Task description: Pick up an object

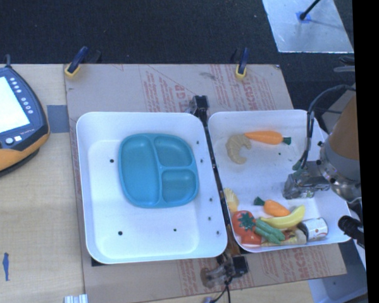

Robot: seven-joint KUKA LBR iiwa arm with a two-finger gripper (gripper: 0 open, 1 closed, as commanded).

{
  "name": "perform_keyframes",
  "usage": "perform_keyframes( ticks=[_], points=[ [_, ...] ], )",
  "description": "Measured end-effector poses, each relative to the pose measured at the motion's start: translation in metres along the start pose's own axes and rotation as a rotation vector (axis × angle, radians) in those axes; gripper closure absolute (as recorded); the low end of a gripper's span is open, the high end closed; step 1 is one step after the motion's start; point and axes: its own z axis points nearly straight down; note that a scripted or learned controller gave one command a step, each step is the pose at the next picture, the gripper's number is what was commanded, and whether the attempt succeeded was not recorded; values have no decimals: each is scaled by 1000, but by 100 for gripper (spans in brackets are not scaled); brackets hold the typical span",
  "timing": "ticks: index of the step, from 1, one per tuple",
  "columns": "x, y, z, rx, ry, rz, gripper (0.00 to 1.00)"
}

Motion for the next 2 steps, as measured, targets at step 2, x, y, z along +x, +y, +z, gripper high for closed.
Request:
perform_keyframes(
  ticks=[2],
  points=[
    [-40, 55, 99, 3, -1, -3, 0]
  ],
)
